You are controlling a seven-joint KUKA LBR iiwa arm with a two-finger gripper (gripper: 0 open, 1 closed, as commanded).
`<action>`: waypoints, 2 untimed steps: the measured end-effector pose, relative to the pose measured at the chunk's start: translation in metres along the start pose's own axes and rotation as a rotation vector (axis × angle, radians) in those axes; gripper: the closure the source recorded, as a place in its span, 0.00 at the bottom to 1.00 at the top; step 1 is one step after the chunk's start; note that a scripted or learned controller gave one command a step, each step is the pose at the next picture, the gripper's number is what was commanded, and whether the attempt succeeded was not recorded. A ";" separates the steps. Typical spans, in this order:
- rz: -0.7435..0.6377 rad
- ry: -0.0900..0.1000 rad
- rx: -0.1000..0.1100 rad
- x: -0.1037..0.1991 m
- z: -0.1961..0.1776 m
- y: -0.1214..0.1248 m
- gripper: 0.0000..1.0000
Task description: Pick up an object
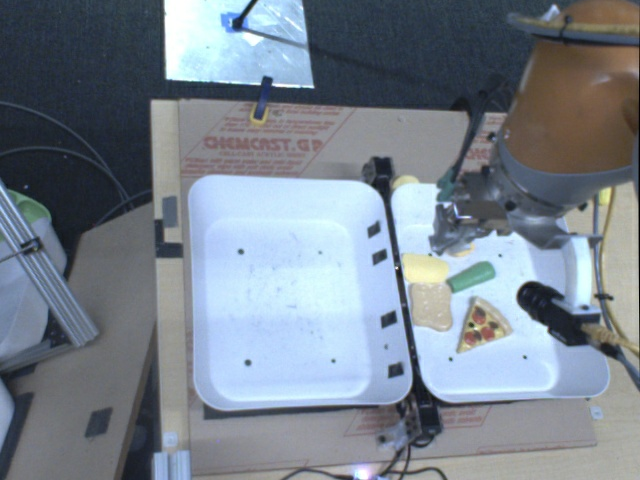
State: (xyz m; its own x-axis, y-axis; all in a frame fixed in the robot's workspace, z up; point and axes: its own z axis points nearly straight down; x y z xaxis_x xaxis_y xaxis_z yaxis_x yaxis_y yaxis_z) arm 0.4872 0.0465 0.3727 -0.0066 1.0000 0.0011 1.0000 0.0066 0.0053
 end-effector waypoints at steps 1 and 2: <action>0.006 -0.001 0.003 -0.011 0.021 0.013 1.00; 0.007 -0.002 0.003 -0.024 0.032 0.033 1.00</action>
State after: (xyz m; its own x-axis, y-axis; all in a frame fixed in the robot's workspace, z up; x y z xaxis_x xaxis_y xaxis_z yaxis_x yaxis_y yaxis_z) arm 0.5205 0.0226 0.3407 0.0003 1.0000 -0.0008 1.0000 -0.0003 0.0025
